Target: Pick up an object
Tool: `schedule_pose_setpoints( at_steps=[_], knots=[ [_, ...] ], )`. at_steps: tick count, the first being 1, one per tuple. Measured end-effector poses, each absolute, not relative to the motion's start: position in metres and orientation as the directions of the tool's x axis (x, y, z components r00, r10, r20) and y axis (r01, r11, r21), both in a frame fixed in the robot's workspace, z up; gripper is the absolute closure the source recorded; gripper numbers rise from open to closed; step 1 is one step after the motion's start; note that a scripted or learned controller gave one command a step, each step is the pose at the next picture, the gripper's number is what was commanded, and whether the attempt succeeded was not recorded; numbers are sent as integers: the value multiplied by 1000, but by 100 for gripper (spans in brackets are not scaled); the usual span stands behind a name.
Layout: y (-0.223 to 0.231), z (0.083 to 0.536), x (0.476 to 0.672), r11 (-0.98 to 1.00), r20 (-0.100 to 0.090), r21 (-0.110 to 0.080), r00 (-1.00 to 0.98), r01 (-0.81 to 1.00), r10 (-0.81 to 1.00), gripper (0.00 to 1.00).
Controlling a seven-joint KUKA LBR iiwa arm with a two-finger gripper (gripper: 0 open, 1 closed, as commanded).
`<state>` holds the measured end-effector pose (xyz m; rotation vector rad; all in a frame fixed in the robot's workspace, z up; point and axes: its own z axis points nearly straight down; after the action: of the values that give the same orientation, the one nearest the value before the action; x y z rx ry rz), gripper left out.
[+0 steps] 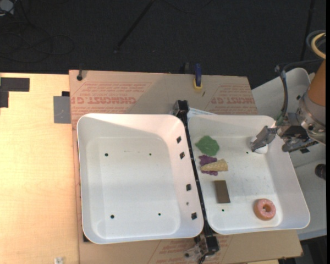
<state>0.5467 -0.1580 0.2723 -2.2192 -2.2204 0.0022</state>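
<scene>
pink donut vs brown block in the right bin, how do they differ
The pink donut is round with a hole in its middle; the brown block is a flat rectangle. The donut is pale pink, the block dark brown. The donut sits near the bin's front right corner, the block closer to the divider. Both lie flat in the right bin, apart from the gripper.

Two bins are set side by side. In the right bin (pixel 297 202), a leaf-shaped toy (pixel 208 145) is placed at ten o'clock, with a cone (pixel 215 166) just below it, a block (pixel 221 191) at six o'clock, and a doughnut (pixel 264 209) at five o'clock.
</scene>
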Motion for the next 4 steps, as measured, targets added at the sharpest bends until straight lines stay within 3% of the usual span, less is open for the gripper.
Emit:
schedule_pose_setpoints(
  at_steps=[1,2,3,4],
  knots=[
    [-158,282,547,1,1,-4,-1,1000,1000,100],
    [-64,442,489,11,2,11,-12,1000,1000,100],
    [-21,313,529,4,1,-8,-4,1000,1000,100],
    [36,361,479,2,0,-4,-2,1000,1000,100]
  ],
)
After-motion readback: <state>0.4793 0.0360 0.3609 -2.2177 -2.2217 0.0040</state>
